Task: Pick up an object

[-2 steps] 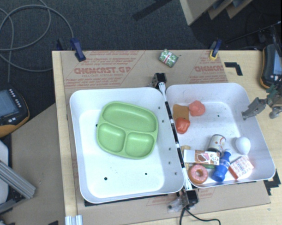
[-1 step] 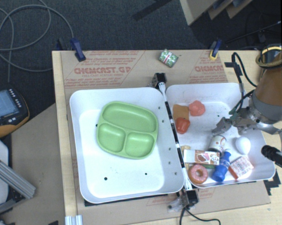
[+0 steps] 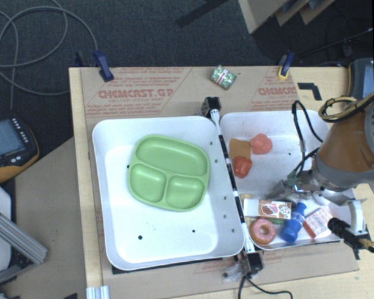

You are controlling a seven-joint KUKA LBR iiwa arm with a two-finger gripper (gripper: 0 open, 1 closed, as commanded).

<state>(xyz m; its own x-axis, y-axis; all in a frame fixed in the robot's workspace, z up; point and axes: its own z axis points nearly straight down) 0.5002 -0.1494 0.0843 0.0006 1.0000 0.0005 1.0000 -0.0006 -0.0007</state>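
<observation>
The right bin (image 3: 278, 121) holds a pink-red ball (image 3: 261, 144), an orange-brown block (image 3: 238, 148) and a red fruit-shaped piece (image 3: 242, 167) toward its back left. Along its front lie a printed card box (image 3: 274, 208), a pink donut (image 3: 262, 231), a blue bottle (image 3: 293, 225) and a red-and-white packet (image 3: 319, 221). My gripper (image 3: 293, 186) hangs low over the middle of this bin, just behind the card box and the blue bottle. Its tip is dark and partly hidden by the wrist. I see nothing held in it.
A green divided plate (image 3: 169, 173) lies in the left bin (image 3: 116, 240). A small green wrapped item (image 3: 222, 77) sits on the bench behind the bins. Blue clamps (image 3: 102, 66) (image 3: 286, 64) stand at the back edge. Cables loop beside the arm at right.
</observation>
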